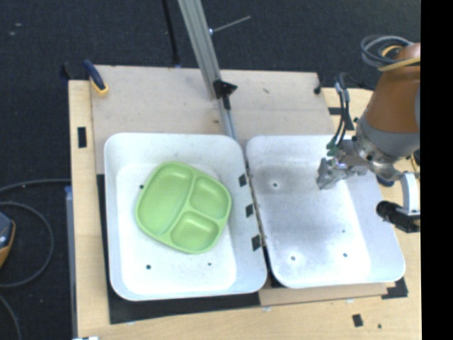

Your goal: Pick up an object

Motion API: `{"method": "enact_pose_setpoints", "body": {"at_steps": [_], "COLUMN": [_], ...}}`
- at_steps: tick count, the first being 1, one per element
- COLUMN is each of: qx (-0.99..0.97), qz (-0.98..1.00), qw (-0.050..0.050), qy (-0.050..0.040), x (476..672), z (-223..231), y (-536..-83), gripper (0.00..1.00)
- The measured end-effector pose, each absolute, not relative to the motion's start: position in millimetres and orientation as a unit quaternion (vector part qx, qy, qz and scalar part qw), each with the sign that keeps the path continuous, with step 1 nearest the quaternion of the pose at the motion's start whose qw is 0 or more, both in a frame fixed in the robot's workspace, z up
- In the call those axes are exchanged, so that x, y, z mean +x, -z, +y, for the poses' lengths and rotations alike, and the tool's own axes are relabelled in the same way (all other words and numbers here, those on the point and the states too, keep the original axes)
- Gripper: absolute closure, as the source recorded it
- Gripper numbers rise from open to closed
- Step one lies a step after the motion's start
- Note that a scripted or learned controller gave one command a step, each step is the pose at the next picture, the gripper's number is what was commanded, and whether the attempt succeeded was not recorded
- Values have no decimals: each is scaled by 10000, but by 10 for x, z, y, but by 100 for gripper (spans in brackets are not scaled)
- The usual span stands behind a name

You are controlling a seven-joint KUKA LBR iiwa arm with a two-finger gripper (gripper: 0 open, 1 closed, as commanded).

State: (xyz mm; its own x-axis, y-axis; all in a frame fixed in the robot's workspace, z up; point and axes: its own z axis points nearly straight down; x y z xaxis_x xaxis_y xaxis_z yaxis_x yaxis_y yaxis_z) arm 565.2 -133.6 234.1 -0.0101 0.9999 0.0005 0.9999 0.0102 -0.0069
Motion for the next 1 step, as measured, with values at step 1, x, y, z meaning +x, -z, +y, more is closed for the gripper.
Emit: {"method": "enact_pose_setpoints", "body": {"at_steps": [1], "qx": [-7028], "qz": [-7114], "qw": [22], "qy": [-19], "x": [5551], "z": [-701], "y": [-2329], "gripper": [100]}}
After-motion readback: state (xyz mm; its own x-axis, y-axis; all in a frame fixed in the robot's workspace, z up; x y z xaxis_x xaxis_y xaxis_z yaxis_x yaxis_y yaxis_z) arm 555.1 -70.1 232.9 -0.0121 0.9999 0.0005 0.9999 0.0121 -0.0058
